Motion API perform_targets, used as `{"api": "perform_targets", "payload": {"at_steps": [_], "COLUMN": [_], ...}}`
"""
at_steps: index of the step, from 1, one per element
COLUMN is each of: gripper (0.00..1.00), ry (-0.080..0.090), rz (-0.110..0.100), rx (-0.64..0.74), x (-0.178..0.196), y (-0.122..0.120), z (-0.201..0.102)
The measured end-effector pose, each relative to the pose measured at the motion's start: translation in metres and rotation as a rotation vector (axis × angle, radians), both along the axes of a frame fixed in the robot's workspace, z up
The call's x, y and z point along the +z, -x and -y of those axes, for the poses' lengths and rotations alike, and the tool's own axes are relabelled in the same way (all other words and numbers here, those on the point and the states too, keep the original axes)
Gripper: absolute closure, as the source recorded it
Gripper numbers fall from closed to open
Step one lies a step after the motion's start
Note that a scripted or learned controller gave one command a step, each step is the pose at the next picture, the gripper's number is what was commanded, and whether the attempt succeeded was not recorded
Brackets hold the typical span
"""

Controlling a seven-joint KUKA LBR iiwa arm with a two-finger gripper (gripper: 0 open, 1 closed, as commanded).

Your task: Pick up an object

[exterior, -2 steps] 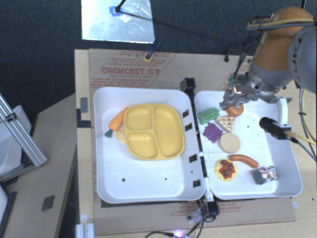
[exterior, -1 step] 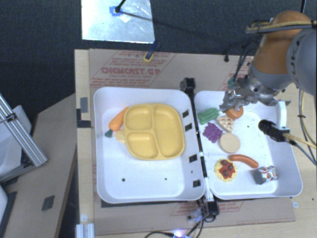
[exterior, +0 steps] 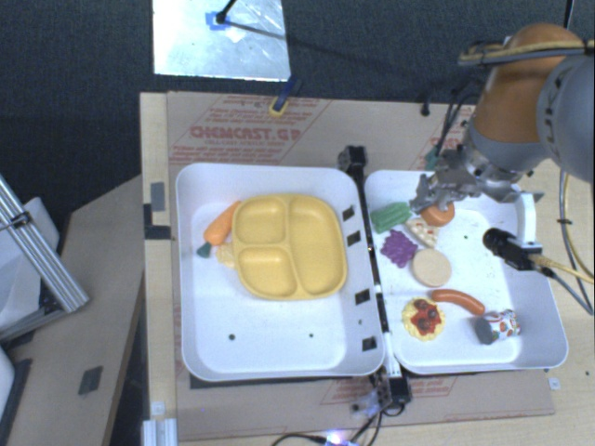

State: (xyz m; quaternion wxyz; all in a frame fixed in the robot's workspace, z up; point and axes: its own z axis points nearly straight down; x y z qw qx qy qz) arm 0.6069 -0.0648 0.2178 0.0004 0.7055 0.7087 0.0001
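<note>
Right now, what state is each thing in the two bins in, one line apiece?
Gripper: low over the right bin's far end, fingers unclear.
Yellow tray: flat in the left bin, compartments bare.
Carrot: lying against the tray's left edge.
Hot dog: lying loose in the right bin.
Green pod: lying beside the gripper.

A robot lab with toy food on a test bench

A big grey and orange robot arm [exterior: 521, 100] reaches over two white bins [exterior: 279, 360] that sit side by side on a brown board with red print [exterior: 246, 130]. Under the arm's hand lie pretend foods, like a toy sausage [exterior: 457, 300] and a tiny pizza [exterior: 424, 318]. Far to the side of the hand sits a yellow lunch tray [exterior: 284, 245] with a toy carrot [exterior: 220, 223]. Loose black cables [exterior: 451, 110] hang near the arm. Metal frame bars [exterior: 37, 258] stand at the far edge.
</note>
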Motion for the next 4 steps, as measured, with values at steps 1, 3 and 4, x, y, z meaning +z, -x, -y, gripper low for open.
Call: {"api": "perform_targets", "payload": {"at_steps": [1,3,4], "gripper": [1.00,1.00,1.00], "ry": [0.001,0.000,-0.001], "rz": [0.000,0.001,0.003], "rx": [-0.003,-0.002,0.001], "x": [-0.001,-0.003,0.015], "y": [0.004,-0.002,-0.004], "z": [0.004,0.007,0.001]}}
